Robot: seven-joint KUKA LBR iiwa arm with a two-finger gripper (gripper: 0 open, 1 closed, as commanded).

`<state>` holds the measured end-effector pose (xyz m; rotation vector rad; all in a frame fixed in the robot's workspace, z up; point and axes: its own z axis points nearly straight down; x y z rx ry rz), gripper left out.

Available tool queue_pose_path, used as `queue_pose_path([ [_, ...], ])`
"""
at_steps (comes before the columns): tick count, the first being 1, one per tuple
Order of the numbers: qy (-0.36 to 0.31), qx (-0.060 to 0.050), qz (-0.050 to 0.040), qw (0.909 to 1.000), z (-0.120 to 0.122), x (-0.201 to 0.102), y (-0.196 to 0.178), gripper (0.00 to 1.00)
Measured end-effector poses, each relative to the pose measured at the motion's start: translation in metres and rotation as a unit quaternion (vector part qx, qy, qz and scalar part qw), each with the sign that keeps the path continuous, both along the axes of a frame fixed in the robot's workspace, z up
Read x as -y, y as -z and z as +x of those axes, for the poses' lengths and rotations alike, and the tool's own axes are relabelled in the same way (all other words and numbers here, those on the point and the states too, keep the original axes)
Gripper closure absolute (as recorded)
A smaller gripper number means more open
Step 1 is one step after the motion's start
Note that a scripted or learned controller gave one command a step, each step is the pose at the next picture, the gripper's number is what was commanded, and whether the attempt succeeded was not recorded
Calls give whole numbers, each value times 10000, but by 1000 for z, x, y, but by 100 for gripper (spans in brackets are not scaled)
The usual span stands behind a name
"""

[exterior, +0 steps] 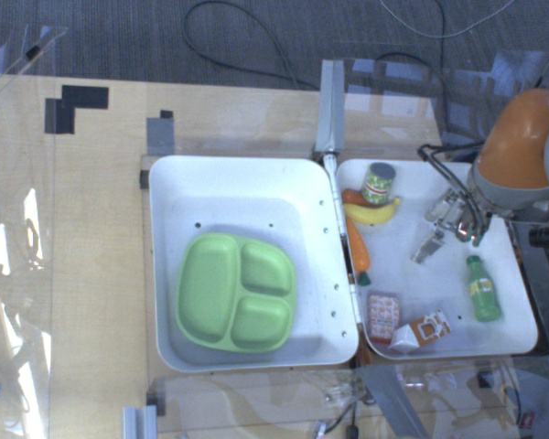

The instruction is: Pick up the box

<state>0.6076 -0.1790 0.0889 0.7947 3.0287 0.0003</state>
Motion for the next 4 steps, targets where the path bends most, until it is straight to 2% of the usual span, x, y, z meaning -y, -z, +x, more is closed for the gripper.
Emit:
queue_pose_path([
  [1, -165, 4, 6, 9999, 37, -3, 1, 0],
  [2, 1515, -18, 21, 9885, 36, -15, -12, 0],
  [3, 1967, -16, 24, 9805, 50, -43, 2, 0],
  [4, -113, -7, 7, 9999, 43, -9, -45, 0],
])
